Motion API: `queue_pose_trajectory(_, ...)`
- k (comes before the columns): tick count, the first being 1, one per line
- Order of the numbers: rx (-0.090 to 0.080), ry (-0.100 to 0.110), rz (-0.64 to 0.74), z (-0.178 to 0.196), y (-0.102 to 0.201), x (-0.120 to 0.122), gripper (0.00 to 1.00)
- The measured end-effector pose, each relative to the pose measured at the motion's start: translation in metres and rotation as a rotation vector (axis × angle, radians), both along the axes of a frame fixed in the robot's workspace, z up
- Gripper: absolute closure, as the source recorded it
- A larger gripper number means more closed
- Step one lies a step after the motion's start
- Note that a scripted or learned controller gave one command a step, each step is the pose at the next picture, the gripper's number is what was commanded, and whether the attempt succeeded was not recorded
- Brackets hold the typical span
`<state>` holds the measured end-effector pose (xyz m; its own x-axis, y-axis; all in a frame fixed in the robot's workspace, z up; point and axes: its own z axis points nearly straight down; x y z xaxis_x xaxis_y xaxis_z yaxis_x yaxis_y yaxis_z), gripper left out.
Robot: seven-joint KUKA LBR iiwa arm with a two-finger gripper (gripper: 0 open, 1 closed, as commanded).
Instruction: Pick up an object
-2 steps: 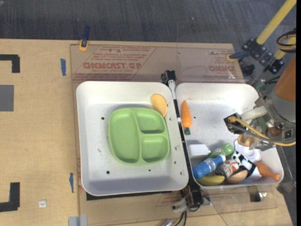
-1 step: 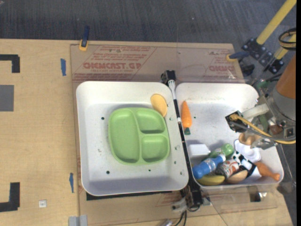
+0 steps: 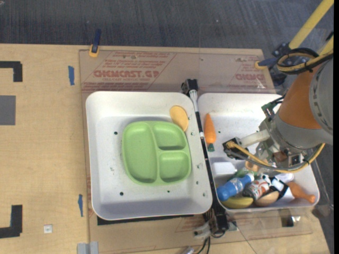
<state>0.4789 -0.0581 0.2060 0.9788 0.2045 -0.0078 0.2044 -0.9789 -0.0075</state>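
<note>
My arm reaches in over the right bin (image 3: 222,103), and my gripper (image 3: 265,160) hangs low above its near half. Cables and the wrist cover my tips, so I cannot tell whether I am clenched or released. Just below me a heap lies against the near wall: a blue bottle (image 3: 233,186), a banana (image 3: 238,201) and an orange carrot (image 3: 303,193). Another carrot (image 3: 210,128) lies by the bin's left wall. In the left bin (image 3: 100,157) a green divided plate (image 3: 157,152) rests, a yellow piece (image 3: 179,116) beside it.

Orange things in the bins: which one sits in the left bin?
The yellow-orange piece by the green tray; the carrot and the other orange piece lie in the right bin.
</note>
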Motion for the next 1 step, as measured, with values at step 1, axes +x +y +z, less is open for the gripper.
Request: queue_pose_trajectory(1, -0.001, -0.003, -0.003, 0.0015, -0.0015, 0.0004, 0.00)
